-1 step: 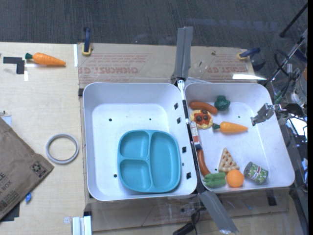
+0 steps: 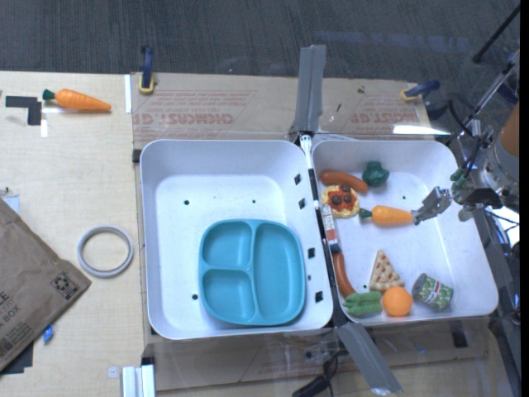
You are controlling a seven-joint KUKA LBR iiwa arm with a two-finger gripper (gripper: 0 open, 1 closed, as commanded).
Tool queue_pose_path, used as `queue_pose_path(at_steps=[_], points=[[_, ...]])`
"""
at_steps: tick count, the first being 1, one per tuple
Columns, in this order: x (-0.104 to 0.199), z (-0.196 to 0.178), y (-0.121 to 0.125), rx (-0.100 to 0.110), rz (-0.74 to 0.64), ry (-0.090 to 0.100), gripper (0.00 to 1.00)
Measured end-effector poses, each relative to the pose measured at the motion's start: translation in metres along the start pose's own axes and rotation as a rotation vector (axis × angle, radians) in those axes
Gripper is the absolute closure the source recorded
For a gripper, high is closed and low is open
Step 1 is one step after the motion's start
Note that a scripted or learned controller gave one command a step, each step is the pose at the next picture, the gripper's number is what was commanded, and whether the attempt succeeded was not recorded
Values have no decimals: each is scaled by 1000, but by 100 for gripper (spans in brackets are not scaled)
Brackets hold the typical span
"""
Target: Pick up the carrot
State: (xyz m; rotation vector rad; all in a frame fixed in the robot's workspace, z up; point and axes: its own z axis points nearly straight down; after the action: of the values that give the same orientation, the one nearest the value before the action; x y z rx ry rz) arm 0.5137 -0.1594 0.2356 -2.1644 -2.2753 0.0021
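- Hand (image 2: 430, 206) sits at the right of the frame, inside the right bin (image 2: 450, 246), its tip just beside the thick end of the carrot (image 2: 390, 215); whether it touches the carrot cannot be told from this slant.
- Whether the hand is apart or together cannot be told: it reads as one grey wedge, and nothing shows clamped in it.
- Carrot lies flat on the bin floor, middle right of the frame, its green top pointing left toward the pizza (image 2: 342, 200) and its orange body running right toward the hand.
- A second carrot (image 2: 76, 100) lies on the worktop (image 2: 66, 188) at upper left, well apart from the arm; the one in the bin is my guess for the target, being right at the hand.
- To do the step well, I judge the hand should centre over the orange body rather than its end, so the grip lands on the thick part and not the taper.
- Close across the short width, at right angles to the long axis.
- Come down low enough to reach the floor, as the carrot is round and may roll or squirt out.
- Neighbours are close on the left: pizza, sausage (image 2: 342, 179) and broccoli (image 2: 376, 174); staying on the right half of the carrot avoids them.
- Lift straight up and check it rises too.
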Motion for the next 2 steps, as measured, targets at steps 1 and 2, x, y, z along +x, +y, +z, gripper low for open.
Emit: queue_pose_path(at_steps=[1, 2], points=[[0, 12, 70, 0, 203, -2, 0], [14, 144, 77, 0, 222, -1, 0]])
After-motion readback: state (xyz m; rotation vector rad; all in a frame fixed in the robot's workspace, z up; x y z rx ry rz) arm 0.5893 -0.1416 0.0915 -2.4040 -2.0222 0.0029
